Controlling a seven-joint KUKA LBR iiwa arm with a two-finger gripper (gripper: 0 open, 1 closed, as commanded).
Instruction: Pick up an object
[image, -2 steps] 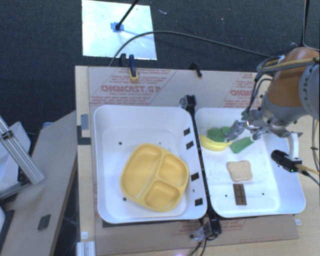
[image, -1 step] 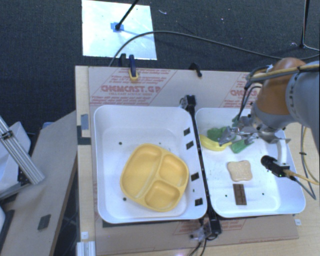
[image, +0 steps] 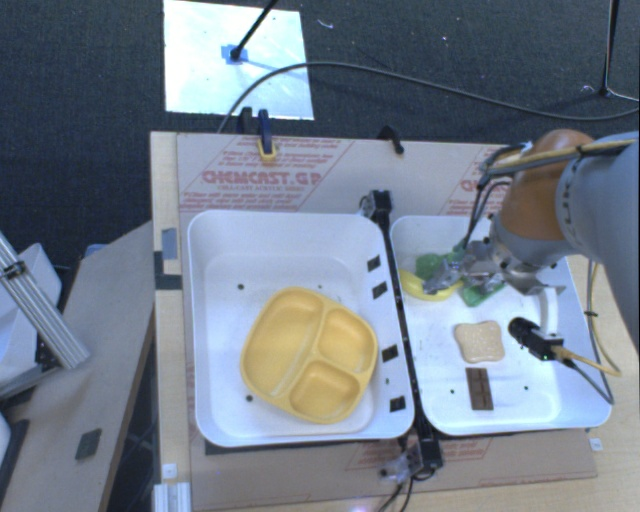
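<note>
Gripper (image: 462, 272) low in right bin (image: 570, 400), over the green and yellow items (image: 432, 278) | you cannot tell its jaw state | toast slice (image: 480, 342) lies just below, nearer you; brown bar (image: 480, 389) beyond it

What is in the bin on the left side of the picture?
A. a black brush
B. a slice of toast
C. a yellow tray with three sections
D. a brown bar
C: the yellow tray lies alone in the left bin; the toast slice and brown bar lie in the right bin.
</note>
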